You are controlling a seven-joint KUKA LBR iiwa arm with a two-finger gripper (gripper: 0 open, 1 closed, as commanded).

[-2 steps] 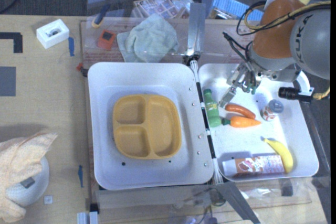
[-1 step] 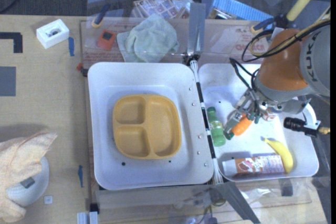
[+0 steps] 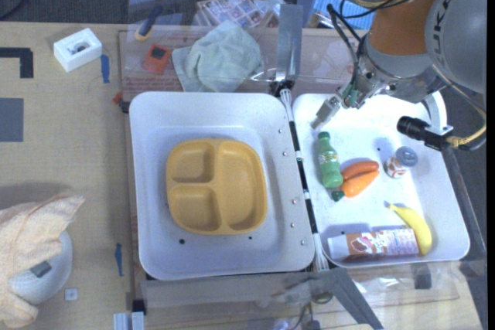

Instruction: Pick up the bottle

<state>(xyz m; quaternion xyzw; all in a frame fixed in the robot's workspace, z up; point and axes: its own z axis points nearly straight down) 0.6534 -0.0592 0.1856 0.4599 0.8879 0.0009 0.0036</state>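
One green bottle (image 3: pixel 329 161) is lying on its side in the right bin (image 3: pixel 456 236), near the left wall of this bin, with its white cap pointing up in the picture and its dark end pointing down. An orange carrot (image 3: pixel 359 177) is lying just beside the bottle and seems to be touching it near the lower end. This is the first risk, I am thinking: a finger coming down on that side could be landing on the carrot, or pushing both things away together. The second risk is the round body of the bottle, which could be rolling toward the bin wall when only one finger is meeting it. The wall itself is leaving little room on the left side.

Further out, a small can (image 3: pixel 399 165), a banana (image 3: pixel 412 224) and a flat packet (image 3: pixel 373 243) are lying well apart from the bottle.

The pincer (image 3: pixel 328 110) is hanging above the bottle's cap, a little apart from it, and is holding nothing. How far it is spread I cannot tell, because it is looking like one blurred grey piece
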